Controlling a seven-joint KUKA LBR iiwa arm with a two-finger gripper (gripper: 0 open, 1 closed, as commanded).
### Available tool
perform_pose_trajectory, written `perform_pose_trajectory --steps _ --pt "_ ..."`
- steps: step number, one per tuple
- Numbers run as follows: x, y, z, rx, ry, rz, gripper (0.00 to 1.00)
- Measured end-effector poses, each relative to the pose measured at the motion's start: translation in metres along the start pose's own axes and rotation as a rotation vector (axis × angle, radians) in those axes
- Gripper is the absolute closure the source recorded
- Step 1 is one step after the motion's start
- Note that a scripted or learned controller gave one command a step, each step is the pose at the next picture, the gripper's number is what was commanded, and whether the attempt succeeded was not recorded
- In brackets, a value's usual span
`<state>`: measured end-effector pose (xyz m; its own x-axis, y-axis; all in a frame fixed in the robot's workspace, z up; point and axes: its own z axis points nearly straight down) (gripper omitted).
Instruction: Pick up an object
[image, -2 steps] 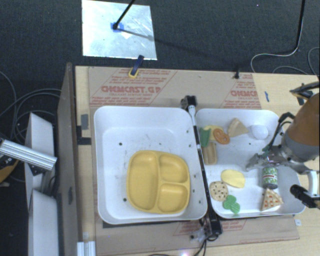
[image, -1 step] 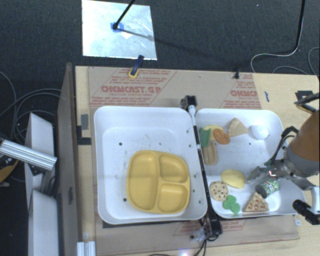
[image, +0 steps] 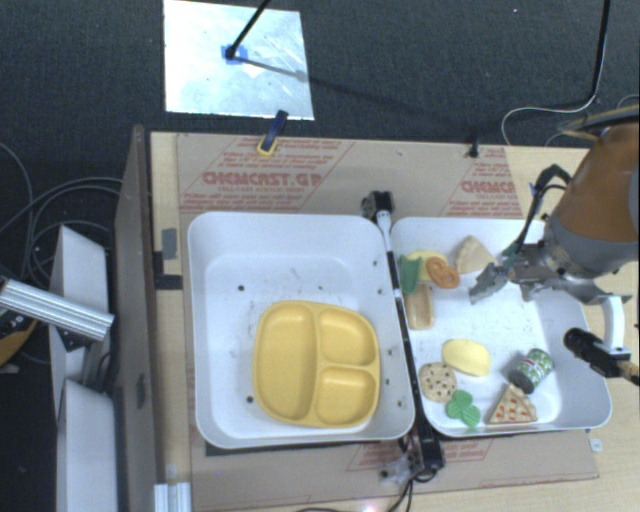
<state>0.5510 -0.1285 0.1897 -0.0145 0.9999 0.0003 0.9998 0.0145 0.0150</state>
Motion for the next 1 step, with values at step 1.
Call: perform_pose_trajectory --steps 1 --pt "-0.0409 -0.0270 0.0274 0.015 -0.001 0.017 0.00"
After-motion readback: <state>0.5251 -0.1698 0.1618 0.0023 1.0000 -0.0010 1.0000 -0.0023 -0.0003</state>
